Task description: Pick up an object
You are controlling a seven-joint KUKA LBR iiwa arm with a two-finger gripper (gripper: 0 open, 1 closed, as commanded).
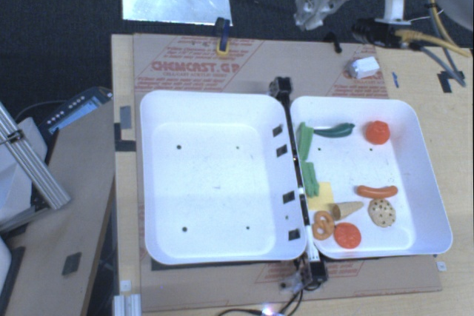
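The left bin [211, 174] sits in the left-centre of the frame, its white floor bare apart from a few small dark dots.

The right bin [426, 181] holds all the toy food. Against its left wall lies a light green bean pod [304, 141], upright in the frame, with a shorter green piece [310, 177] just below it. A yellow cheese slice [320, 197] lies under that, and a tan pretzel [323, 225] sits near the bin's lower left corner. Just to the right of the cheese is a beige ice-cream cone [346, 209], lying on its side. A dark green chilli pepper [335, 130], curved and glossy, lies near the upper edge. Below the cone sits a red tomato slice [347, 235]. Further right are an orange-red sausage [377, 192], a speckled cookie [382, 213] below it, and a round red-orange tomato [377, 132] near the upper right.

The gripper [315, 11] hangs at the top of the frame, above the bench and well apart from the bins; I cannot tell how its fingers stand.
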